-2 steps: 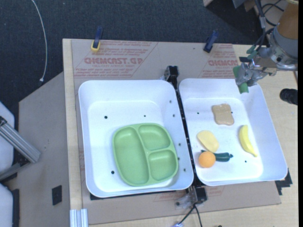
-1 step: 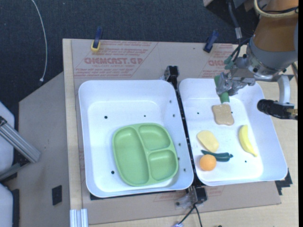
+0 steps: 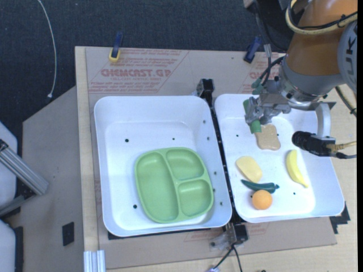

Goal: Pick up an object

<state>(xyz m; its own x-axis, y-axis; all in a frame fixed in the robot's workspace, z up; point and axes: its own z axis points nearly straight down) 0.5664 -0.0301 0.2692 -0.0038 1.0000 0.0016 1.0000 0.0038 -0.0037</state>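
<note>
Cardboard-topped bench, 2 white bins

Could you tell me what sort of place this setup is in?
Probably a robotics lab's grasping test bench: a robot arm reaches over two white bins, the right bin holding toy food such as a banana, the left bin a green divided plate.

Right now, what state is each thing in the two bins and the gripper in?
Green divided plate: flat in left bin.
Bread slice: flat, right bin, under gripper.
Banana: lying free.
Orange: resting against green pepper.
Yellow piece: lying free.
</note>
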